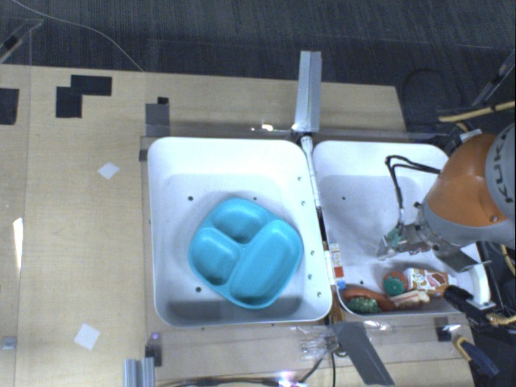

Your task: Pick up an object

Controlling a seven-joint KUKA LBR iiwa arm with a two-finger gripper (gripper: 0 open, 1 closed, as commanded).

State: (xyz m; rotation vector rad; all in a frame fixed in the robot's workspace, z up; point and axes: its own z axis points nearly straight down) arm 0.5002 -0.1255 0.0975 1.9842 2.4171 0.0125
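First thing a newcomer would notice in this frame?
The bright blue divided plate, lying in the middle of the left bin. Next, the arm's orange band at the right edge, over the right bin, with the gripper low above a small cluster of colourful objects along that bin's near wall.

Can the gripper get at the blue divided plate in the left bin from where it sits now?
Probably yes. The blue divided plate lies alone and uncovered in the left bin, open from above. The gripper hangs over the right bin, so the arm must cross the divider between them.
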